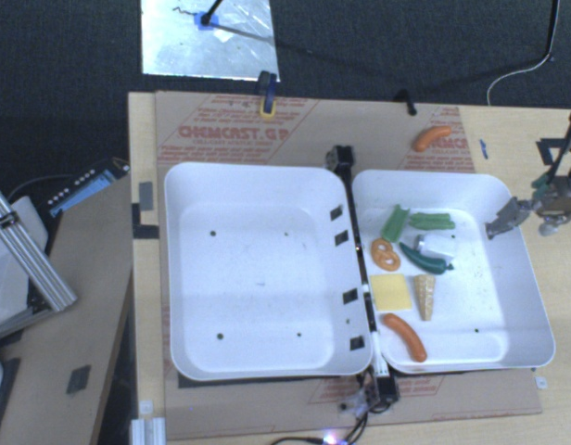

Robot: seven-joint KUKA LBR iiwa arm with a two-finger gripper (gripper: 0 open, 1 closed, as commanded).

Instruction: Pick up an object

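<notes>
My pincer (504,219) is at the right edge of the scene, just over the far right rim of the right bin (522,276). I cannot tell if it is open or closed, as it looks small and blurry here. Nothing I can see sits in it. Two white bins lie side by side on the bench (221,123). The left bin (188,248) is the bigger-looking one on the left. The toy food is all in the right bin, toward its left side, well apart from my pincer. On the far side lie a green bean pod (395,223) and another green pod (431,220), close together. Just near of them is a dark green piece (426,259) with a small white thing (439,246) beside it. A little brown pretzel (385,254) lies to their left, by the wall between the bins. Nearer still is a flat yellow cheese square (391,293), and a pale cheese wedge (425,297) is just to its right. An orange sausage (406,336) lies closest to the near rim. One more orange sausage (432,137) lies outside the bins, on the brown board at the far right.
</notes>
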